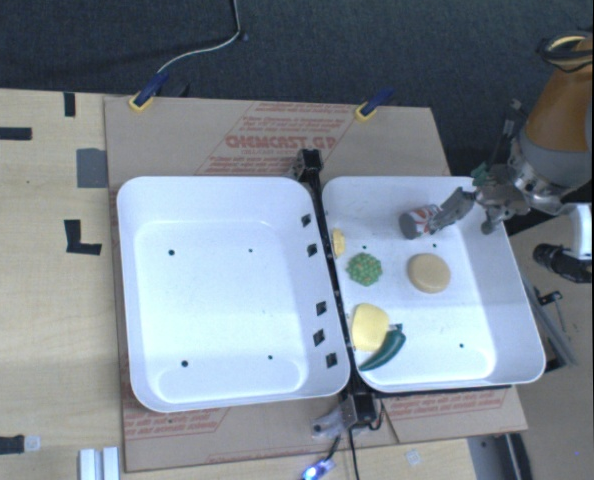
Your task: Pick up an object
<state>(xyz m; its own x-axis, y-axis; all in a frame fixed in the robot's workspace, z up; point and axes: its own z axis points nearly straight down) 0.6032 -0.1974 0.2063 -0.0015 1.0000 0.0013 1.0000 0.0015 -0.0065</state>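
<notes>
The right bin (pixel 477 368) holds several small objects. A green bumpy ball (pixel 364 267) lies near its left wall, and a tan round disc (pixel 429 273) rests to the right of it. A yellow rounded piece (pixel 369 325) sits at the front left, with a dark green pepper (pixel 387 348) touching its right side. A small yellow bit (pixel 338 241) lies against the divider. My gripper (pixel 417 223) reaches in from the right, low over the bin's back part, just behind the tan disc and apart from it.
The left bin (pixel 217 198) stands beside the right one on a cardboard sheet (pixel 277 138). Black clips (pixel 322 308) run along the shared wall. The arm's orange band (pixel 562 108) and wrist hang over the right bin's far right edge.
</notes>
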